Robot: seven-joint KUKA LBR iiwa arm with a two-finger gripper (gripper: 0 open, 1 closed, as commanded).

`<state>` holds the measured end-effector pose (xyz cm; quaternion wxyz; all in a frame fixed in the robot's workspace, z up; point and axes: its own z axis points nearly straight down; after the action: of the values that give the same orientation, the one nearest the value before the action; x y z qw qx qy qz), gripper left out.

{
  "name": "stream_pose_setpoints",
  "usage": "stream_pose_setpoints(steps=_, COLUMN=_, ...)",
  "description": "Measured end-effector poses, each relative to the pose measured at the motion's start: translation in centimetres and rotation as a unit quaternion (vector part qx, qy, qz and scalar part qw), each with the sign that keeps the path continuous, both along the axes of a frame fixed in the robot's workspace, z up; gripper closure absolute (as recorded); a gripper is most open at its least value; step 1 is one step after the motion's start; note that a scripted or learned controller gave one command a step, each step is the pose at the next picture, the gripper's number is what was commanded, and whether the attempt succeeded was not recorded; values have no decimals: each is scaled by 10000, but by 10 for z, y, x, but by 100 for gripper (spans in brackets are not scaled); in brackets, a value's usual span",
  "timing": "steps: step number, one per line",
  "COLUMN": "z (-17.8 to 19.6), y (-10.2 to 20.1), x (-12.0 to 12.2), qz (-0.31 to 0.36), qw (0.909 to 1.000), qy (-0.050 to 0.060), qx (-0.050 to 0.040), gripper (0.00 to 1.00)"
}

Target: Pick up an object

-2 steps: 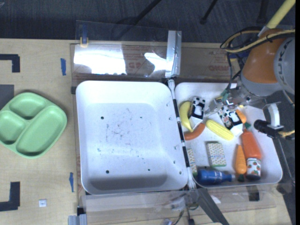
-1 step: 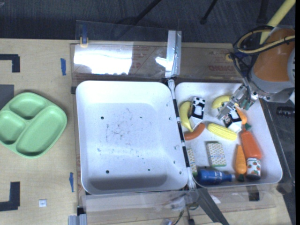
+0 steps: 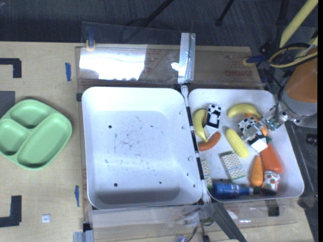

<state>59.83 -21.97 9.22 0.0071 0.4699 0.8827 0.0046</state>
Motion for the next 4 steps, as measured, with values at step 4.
stream_pose_setpoints(steps=4, z=124, y=169, x=69, qz=-139, qw=9999, qy=64, qx=-8, gripper=100)
